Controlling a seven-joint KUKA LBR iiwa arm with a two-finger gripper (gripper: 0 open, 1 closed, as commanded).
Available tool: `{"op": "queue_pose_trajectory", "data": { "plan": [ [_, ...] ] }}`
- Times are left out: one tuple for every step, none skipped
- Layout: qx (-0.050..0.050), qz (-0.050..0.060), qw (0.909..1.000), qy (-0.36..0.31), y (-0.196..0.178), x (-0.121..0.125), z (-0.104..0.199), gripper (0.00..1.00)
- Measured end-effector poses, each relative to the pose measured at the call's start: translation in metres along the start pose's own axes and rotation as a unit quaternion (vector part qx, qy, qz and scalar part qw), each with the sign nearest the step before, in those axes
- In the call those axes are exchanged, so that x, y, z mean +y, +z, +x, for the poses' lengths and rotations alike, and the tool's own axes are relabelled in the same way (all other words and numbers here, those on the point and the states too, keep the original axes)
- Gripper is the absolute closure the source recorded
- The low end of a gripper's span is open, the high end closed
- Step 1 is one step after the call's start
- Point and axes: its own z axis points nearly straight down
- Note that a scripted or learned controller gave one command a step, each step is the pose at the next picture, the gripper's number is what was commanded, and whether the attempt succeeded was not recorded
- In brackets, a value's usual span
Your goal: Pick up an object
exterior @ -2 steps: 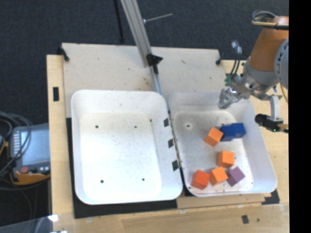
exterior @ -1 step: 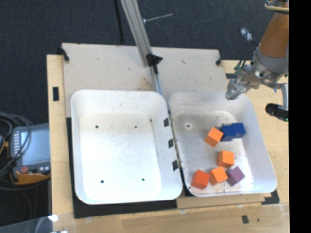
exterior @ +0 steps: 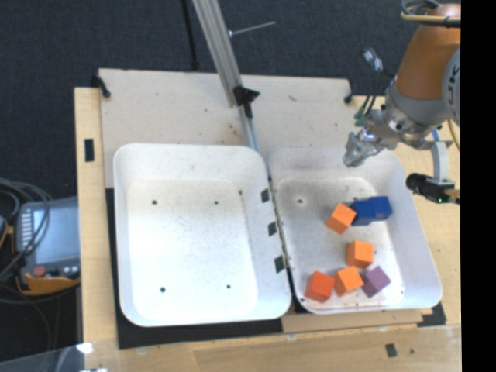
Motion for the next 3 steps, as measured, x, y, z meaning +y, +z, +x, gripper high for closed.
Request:
{"op": "queue_pose_trajectory", "data": {
  "plan": [
    [0.0,0.001,1.0,0.0,0.007,-0.006,0.046,1.0],
    [0.0,0.001,1.0,0.0,0.01,-0.009,0.093,1.0],
    [0.001,0.0,1.0,-0.001,-0.003,-0.016,0.14,1.0]
  ]
}}
